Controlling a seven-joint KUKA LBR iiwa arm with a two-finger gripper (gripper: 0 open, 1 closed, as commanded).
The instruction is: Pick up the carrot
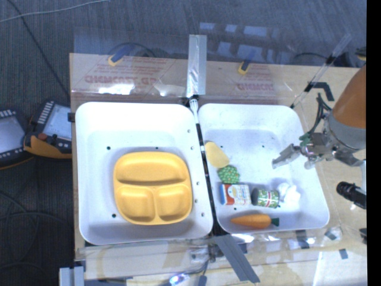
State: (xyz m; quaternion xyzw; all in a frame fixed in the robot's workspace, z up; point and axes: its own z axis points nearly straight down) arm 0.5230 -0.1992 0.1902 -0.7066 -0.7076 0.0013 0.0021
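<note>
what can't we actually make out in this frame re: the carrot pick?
- Gripper: small and slanted in the camera view; finger state unreadable.
- Arm: cut off by the right edge past the orange band.
- Carrot: lies against the right bin's near wall; underside hidden.
- Carton and can: labels too small to read.
</note>
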